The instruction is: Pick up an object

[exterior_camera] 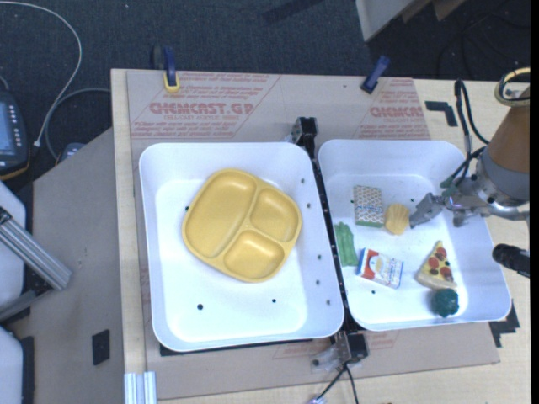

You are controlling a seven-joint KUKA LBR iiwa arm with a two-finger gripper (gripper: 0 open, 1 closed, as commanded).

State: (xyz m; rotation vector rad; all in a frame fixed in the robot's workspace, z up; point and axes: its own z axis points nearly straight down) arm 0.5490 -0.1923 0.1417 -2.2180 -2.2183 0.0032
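In the right bin (396,162) lie several small items: a checkered pouch (367,204), a yellow lump (397,219), a green stick (344,244), a red-and-white carton (379,268), a toy pizza slice (437,266) and a teal ball (445,302). My gripper (424,209) reaches in from the right and hangs low just right of the yellow lump, close to it. Nothing shows in its grasp. The grey arm with its orange band (509,141) rises behind it at the right edge.
The left bin (168,183) holds a yellow divided plate (242,224). Both bins rest on a cardboard sheet (253,99) held by clamps (171,78) at the back. A black bracket (305,130) sits between the bins.
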